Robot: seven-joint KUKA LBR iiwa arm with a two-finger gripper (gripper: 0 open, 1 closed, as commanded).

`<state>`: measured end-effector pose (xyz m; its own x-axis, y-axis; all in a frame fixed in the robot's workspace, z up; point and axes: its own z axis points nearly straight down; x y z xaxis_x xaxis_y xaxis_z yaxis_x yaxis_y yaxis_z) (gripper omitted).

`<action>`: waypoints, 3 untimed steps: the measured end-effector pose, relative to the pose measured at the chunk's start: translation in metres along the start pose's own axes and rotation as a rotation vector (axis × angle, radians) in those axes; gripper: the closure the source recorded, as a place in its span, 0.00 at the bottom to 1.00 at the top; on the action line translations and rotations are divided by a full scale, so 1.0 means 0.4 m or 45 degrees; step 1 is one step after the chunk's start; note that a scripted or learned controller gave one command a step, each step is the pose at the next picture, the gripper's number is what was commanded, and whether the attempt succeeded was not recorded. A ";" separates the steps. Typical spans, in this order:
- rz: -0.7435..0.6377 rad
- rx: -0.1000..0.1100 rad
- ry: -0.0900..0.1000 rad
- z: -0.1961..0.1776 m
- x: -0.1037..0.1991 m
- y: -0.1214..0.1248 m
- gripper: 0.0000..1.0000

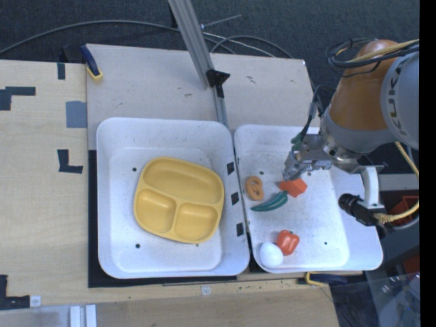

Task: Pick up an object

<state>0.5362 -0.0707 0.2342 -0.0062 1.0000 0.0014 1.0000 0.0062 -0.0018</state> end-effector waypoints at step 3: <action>-0.003 -0.001 0.000 0.042 0.420 0.118 1.00</action>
